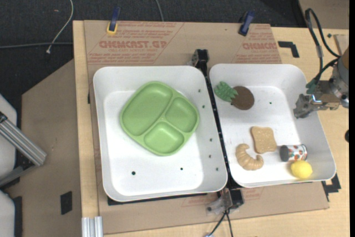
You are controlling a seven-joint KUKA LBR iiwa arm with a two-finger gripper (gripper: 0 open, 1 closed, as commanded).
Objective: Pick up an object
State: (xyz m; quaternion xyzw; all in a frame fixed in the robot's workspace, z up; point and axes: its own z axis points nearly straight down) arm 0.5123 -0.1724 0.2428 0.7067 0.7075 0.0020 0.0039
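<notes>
- Candidate objects lie in the right bin: toast, croissant, small can, lemon.
- Gripper hovers at the bin's right rim; grip state cannot be determined.
- Step: approach. Next: centre over one object, then descend.

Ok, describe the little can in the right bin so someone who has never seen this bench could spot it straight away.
Start at the right bin, the one without the green plate, and go to its near right corner. The little can lies on its side there, just above the yellow lemon and right of the toast slice. It is the only cylinder, with a dark end and a red and white label.
</notes>
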